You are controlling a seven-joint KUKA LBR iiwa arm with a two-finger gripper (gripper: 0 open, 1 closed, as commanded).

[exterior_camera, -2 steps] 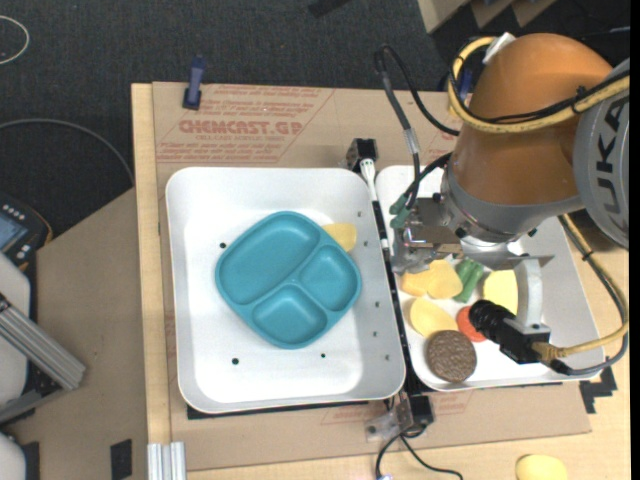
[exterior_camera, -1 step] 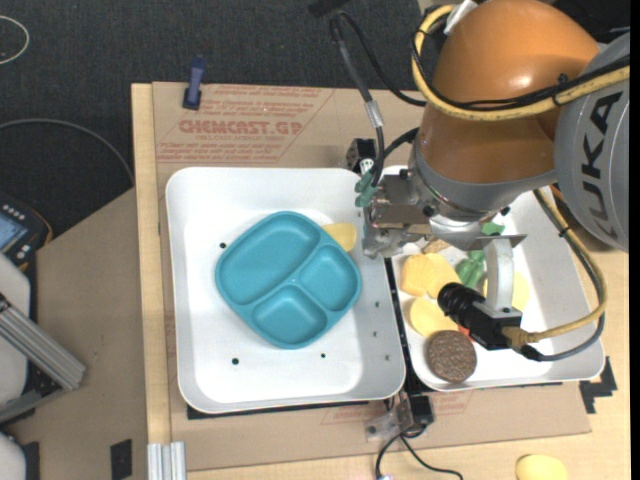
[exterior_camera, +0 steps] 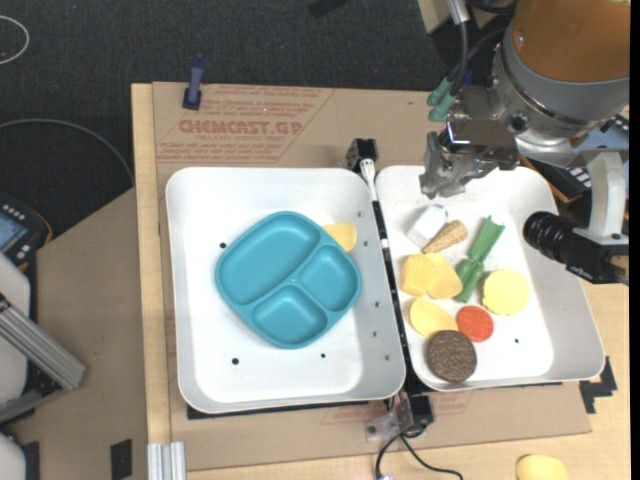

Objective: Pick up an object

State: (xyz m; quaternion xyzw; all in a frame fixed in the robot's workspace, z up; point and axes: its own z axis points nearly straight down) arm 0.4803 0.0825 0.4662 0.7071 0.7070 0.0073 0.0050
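Over the right-hand bin (exterior_camera: 575, 353) your gripper (exterior_camera: 440, 183) hangs at the far edge, its dark fingers pointing down just above a small pale block (exterior_camera: 428, 220). Nothing is visibly caught between them, and whether they stand wide or narrow you cannot tell from this slanted angle.

You look to be at the approach step, the pick not yet made. The nearest candidates lie right under the tool: the pale block and, touching it, a tan cone (exterior_camera: 447, 236) with a ridged, wafer-like surface. Next you will need to settle on one piece, line the fingers across its narrow side and descend without nudging its neighbours, since the pile is crowded.

Toy food, seemingly smooth moulded plastic, makes up the rest. A green stalk (exterior_camera: 481, 249) runs long and slim beside the cone. Lumpy yellow pieces (exterior_camera: 431, 276) sit below it, with a rounder yellow slice (exterior_camera: 505, 292) to their right. A flat red disc (exterior_camera: 475, 323) and a brown speckled disc (exterior_camera: 452, 355) lie nearest the front wall; such low, flat shapes would likely be hard to pinch.

Across in the left bin (exterior_camera: 195, 298) rests a teal divided plate (exterior_camera: 288, 279), glossy and rounded, with a yellow piece (exterior_camera: 341, 235) tucked at its far edge.
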